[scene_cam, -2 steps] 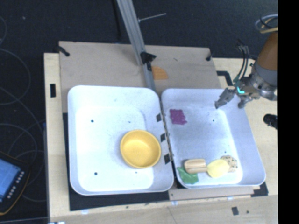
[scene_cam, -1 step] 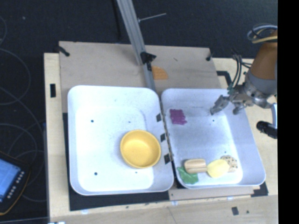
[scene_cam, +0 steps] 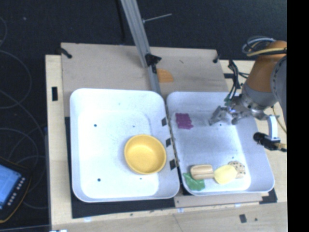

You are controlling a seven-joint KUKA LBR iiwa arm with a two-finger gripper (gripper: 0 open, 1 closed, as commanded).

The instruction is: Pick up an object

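My jaws are spread with nothing between them; my gripper [scene_cam: 223,116] hangs over the right bin [scene_cam: 251,151] toward its two o'clock corner. A purple block [scene_cam: 184,121] lies at nine o'clock from it. A tan cylinder [scene_cam: 201,171] and yellow lump [scene_cam: 224,174] sit at six o'clock. A yellow bowl [scene_cam: 145,154] rests in the left bin [scene_cam: 96,110].

Single camera, fixed high above bench [scene_cam: 55,129], looking down at slant. Both white bins in frame: left bin [scene_cam: 87,105], right bin [scene_cam: 256,170]. Far enough to take in dark floor [scene_cam: 29,23] around. Arm [scene_cam: 263,79] enters from right.
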